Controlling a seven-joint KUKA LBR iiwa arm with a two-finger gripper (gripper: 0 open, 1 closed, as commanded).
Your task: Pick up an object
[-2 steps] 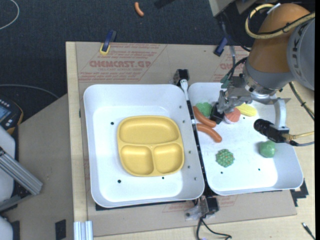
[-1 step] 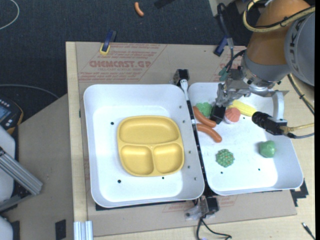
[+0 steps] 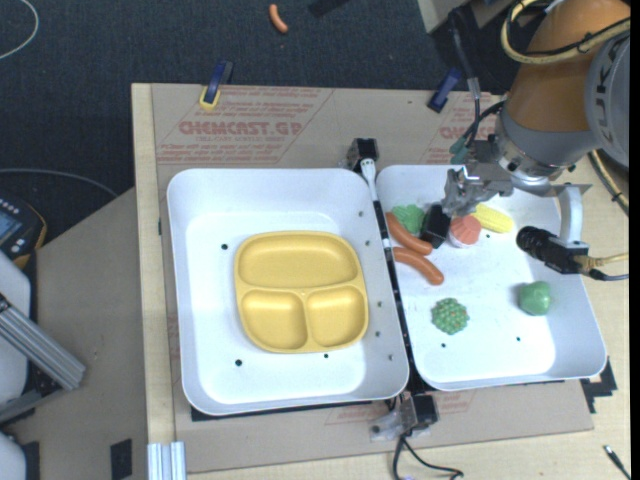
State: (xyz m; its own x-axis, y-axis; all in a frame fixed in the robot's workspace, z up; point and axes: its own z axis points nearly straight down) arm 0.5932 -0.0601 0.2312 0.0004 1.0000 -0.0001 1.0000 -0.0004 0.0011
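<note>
My gripper point(image 3: 447, 218) hangs low over the back left part of the right bin point(image 3: 570, 353). It sits among a cluster of toy food: a green piece point(image 3: 408, 217) to its left, a red-and-white round piece point(image 3: 465, 231) to its right, a yellow piece point(image 3: 493, 218) farther right. Two orange sausages point(image 3: 412, 250) lie just in front of it. A bumpy green ball point(image 3: 450, 316) and a smooth green ball point(image 3: 535, 298) rest nearer the front. No object shows clearly between the fingers.
The left bin point(image 3: 190, 268) holds a yellow divided plate point(image 3: 300, 290). A black clip point(image 3: 364, 154) sits at the back where the bins meet. A black cable connector point(image 3: 548, 248) hangs over the right bin's right side.
</note>
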